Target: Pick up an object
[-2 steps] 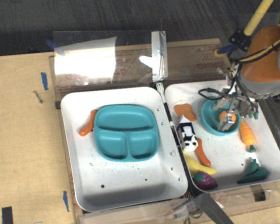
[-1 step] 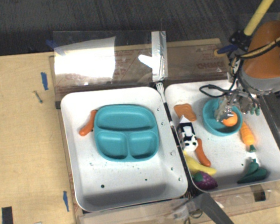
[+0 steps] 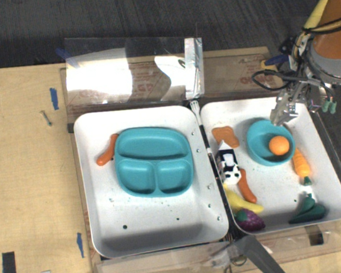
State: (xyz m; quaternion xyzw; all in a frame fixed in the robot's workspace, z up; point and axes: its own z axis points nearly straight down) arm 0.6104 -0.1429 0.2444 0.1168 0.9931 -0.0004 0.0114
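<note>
My gripper (image 3: pixel 283 114) hangs over the back edge of the right bin (image 3: pixel 328 165), just above the far rim of a teal bowl (image 3: pixel 262 147). Its fingers look open, with nothing between them. An orange ball (image 3: pixel 279 145) lies in the bowl. A toy carrot (image 3: pixel 301 166) lies to the bowl's right. Along the bin's left side lie an orange piece (image 3: pixel 225 135), a black and white toy (image 3: pixel 228 164), a red-orange pepper (image 3: pixel 246 185), a yellow banana (image 3: pixel 243 203) and purple grapes (image 3: pixel 250 218). A dark green item (image 3: pixel 308 209) sits in the front right corner.
The left bin (image 3: pixel 98 201) holds a teal divided plate (image 3: pixel 155 160) and an orange sausage-like toy (image 3: pixel 107 151) by its left edge. A clear plastic sheet (image 3: pixel 130 73) stands behind the bins. Cables (image 3: pixel 273 73) hang near the arm's wrist.
</note>
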